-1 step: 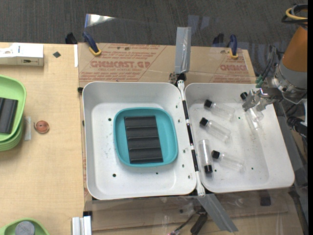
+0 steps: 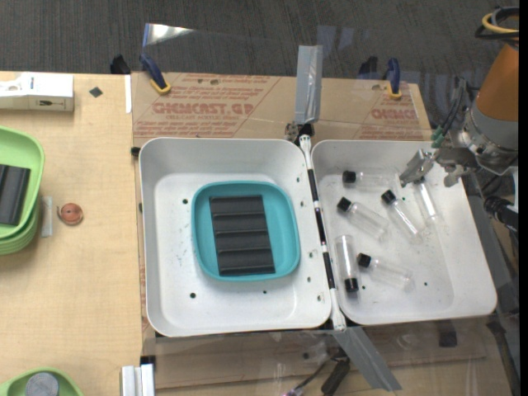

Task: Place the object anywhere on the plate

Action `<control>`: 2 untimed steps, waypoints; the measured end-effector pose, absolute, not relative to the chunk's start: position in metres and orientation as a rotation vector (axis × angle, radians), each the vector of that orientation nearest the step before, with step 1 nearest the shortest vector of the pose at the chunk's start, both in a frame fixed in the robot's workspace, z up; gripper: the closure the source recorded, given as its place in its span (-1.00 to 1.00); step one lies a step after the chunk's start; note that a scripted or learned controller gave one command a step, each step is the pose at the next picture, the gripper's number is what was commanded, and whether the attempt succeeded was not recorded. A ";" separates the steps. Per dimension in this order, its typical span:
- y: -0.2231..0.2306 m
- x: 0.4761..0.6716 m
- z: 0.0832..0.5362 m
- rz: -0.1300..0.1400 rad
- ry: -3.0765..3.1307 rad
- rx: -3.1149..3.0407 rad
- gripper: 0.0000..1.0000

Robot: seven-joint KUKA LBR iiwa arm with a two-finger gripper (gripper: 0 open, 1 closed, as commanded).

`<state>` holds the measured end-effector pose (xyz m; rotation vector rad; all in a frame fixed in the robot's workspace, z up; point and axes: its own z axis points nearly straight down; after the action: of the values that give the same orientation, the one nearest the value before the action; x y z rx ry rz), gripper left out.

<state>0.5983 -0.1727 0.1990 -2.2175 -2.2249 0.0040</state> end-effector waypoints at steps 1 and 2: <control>-0.223 0.585 0.201 0.003 -2.162 -2.280 -1.00; -0.214 0.573 0.349 0.005 -1.998 -2.424 -1.00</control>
<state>0.5726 -0.2140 0.3492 -2.4242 -1.9980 0.0045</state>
